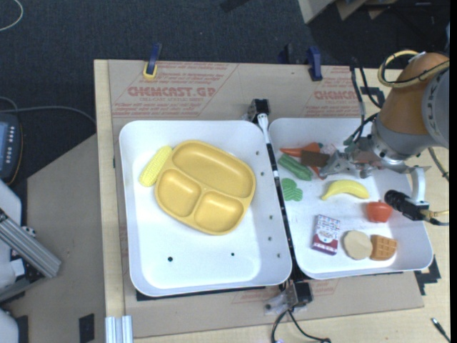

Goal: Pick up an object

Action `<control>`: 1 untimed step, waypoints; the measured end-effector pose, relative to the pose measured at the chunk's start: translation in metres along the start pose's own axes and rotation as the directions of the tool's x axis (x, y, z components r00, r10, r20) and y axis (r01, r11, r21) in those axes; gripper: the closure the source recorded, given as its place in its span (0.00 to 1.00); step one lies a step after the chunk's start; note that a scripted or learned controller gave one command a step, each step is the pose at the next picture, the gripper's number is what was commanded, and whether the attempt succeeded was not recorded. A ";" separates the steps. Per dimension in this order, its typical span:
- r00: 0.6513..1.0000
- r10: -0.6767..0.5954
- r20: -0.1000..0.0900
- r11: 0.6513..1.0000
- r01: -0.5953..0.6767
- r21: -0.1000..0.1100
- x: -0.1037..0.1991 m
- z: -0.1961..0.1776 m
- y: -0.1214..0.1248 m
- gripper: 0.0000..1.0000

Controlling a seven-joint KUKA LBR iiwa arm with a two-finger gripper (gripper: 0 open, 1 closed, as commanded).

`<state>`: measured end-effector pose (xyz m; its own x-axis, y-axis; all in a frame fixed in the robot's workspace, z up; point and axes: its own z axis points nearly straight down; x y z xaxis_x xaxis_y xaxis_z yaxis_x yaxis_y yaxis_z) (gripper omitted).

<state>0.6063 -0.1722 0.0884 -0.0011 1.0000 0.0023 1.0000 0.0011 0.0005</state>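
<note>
Status: pick not yet made. Nothing is seen between the jaws [341, 164], and every item lies on a bin floor.

Jaws: low in the right bin [421, 257], reaching in from the right; whether they are parted or closed cannot be told.

Likeliest target, as a judgement: banana [345, 189], just below the jaws, long axis roughly left-right, ends curving downward.

Beside the jaws' left: carrot [302, 151] and green pod [295, 168], both angled left-right.

Further below: tomato [378, 211], red carton [325, 234], round biscuit [357, 245], waffle [383, 248].

Well left: yellow tray [205, 186] and corn [156, 165] in the left bin [207, 266].

Left to do: close on one item and lift.
</note>
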 end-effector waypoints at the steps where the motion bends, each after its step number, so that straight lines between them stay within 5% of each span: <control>1: 1.000 0.000 0.000 1.000 0.000 -0.011 0.001 -0.014 0.003 1.00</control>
<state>0.6093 -0.1714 0.1024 -0.0013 1.0000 0.0026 0.9999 0.0013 0.0110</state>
